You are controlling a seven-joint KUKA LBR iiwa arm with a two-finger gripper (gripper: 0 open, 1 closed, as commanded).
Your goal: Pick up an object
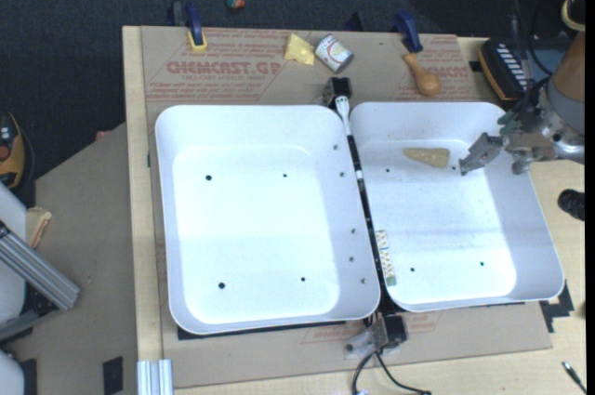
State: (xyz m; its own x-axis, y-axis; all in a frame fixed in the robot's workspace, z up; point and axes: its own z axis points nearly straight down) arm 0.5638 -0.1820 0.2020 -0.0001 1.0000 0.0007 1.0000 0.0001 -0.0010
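A flat tan, wedge-shaped object (426,157) lies in the right bin (446,282), in its far half. My gripper (478,155) hangs just to the right of it, low over the bin's far right part. A small gap separates it from the object's right end, and nothing is seen held. The arm's wrist (558,119) enters over the bin's right rim.
The left bin (251,300) sits beside the right one. Behind the bins on the board lie a yellow piece (299,50), a small silver can (334,54) and a brown wooden piece (423,75). Blue clamps (194,27) (405,31) grip the far edge.
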